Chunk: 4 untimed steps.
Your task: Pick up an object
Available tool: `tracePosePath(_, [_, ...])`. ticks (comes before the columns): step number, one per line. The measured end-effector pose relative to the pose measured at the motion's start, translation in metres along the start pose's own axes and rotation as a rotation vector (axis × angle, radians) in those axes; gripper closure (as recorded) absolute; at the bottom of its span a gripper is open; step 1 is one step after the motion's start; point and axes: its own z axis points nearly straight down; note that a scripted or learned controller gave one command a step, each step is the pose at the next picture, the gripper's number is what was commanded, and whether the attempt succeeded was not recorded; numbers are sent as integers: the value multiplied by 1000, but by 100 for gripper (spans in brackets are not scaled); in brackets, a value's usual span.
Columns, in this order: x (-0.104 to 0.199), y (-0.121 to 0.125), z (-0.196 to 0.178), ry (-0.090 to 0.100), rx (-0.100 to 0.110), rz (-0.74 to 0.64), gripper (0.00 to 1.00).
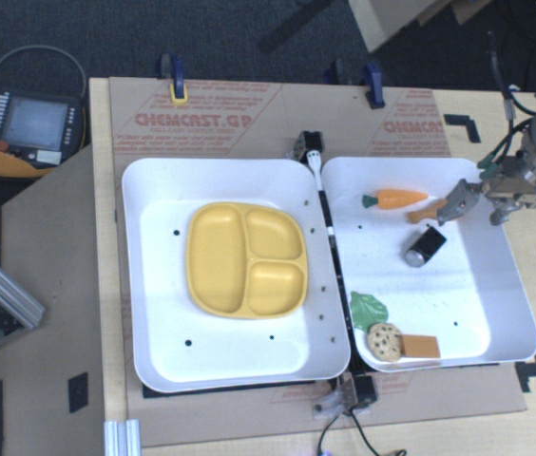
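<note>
In the right bin point(496, 302) an orange carrot with a green top point(396, 199) lies near the far wall. A small brown piece point(421, 215) rests just below the carrot's tip, and a short black cylinder point(425, 246) sits a little nearer. At the bin's front left are a green leaf point(369, 308), a round cookie point(383, 341) and a flat orange-brown block point(419, 347). My gripper point(479, 204) hangs over the far right part of this bin, open, with nothing between its fingers. Its left finger point(453, 201) is close beside the brown piece.
The left bin point(154, 283) holds a yellow divided plate point(246, 258). A black bar point(323, 207) runs along the seam between the bins. Clamps stand at the board's back edge, and a pendant with a screen point(30, 126) lies off to the left.
</note>
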Motion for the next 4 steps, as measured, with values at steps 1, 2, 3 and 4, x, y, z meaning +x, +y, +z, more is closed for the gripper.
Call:
tracePosePath(1, [1, 2, -7, -3, -14, -3, 0])
tracePosePath(2, [-6, 7, 52, -1, -8, -2, 0])
tracePosePath(3, [-9, 0, 99, -1, -9, -2, 0])
tracePosePath(4, [-9, -1, 152, -1, -8, -3, 0])
